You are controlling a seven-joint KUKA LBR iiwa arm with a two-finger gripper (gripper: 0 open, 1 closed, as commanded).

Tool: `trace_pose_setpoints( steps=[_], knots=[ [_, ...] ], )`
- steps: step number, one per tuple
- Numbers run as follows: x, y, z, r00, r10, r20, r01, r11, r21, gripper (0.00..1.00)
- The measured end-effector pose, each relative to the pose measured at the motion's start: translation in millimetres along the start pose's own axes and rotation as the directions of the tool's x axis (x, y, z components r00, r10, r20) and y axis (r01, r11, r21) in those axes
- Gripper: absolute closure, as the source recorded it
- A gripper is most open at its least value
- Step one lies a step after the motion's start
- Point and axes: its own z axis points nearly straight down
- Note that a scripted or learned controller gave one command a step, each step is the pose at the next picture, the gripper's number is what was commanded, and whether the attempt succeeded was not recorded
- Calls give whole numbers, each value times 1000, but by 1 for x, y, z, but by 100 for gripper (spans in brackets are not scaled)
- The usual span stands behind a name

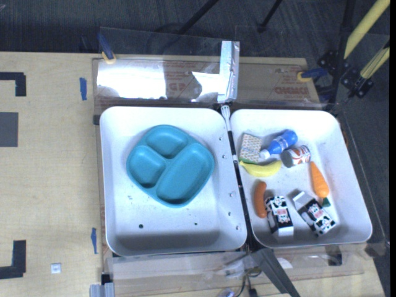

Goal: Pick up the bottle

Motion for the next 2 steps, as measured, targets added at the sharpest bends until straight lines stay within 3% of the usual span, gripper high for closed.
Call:
trace_pose_setpoints(
  steps=[1, 2],
  knots=[
    [-34, 1, 0, 883, -468, 2, 468, 883, 3, 100],
    [-36, 0, -11, 885, -466, 5, 466, 885, 12, 100]
  ],
)
